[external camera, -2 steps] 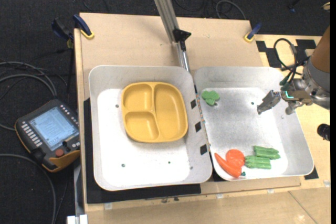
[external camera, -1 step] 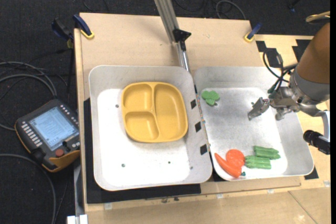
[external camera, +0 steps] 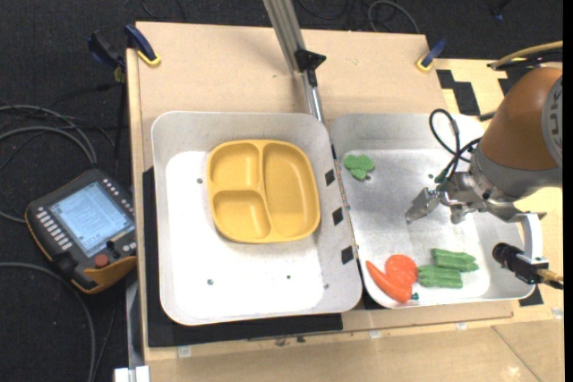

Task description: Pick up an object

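In the right bin (external camera: 394, 165) lie a small green leafy piece (external camera: 360, 165) at the upper left, a red tomato with an orange carrot (external camera: 396, 275) at the front, and two green pods (external camera: 448, 268) to their right. My gripper (external camera: 439, 206) hangs over the middle of the right bin, above bare floor, with its fingers spread and nothing between them. It is above and slightly left of the green pods, apart from them. The grey arm with its orange band (external camera: 533, 125) comes in from the right.
The left bin (external camera: 179, 192) holds a yellow three-compartment plate (external camera: 264, 191). A metal pole (external camera: 282, 0) slants up from the divider between the bins. A teach pendant (external camera: 82, 228) lies off the bench at the left. Cables run near the arm.
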